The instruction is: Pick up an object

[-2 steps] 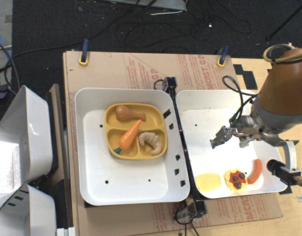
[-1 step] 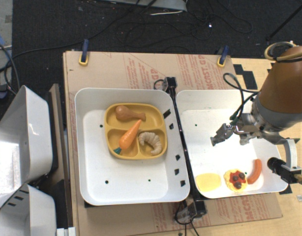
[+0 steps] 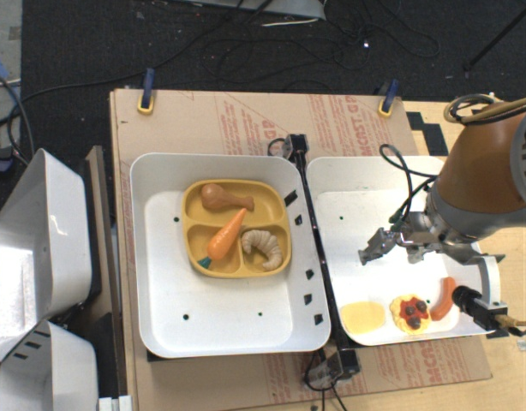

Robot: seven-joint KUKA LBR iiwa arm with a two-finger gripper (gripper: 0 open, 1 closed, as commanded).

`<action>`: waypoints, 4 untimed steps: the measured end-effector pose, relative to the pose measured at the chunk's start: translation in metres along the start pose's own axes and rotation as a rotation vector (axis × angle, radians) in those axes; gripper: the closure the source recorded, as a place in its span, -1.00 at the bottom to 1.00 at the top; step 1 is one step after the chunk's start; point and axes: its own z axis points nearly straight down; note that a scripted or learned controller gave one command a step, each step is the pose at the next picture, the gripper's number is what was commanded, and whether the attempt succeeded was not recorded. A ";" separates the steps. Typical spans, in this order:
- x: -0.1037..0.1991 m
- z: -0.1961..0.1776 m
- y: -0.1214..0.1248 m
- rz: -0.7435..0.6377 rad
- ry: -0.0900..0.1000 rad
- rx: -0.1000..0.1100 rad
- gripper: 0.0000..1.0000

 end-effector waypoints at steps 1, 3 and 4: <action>0.003 0.060 0.008 -0.001 0.001 0.001 -1.00; 0.003 0.088 0.008 0.001 0.001 -0.003 1.00; 0.011 0.039 0.002 -0.005 -0.001 -0.007 1.00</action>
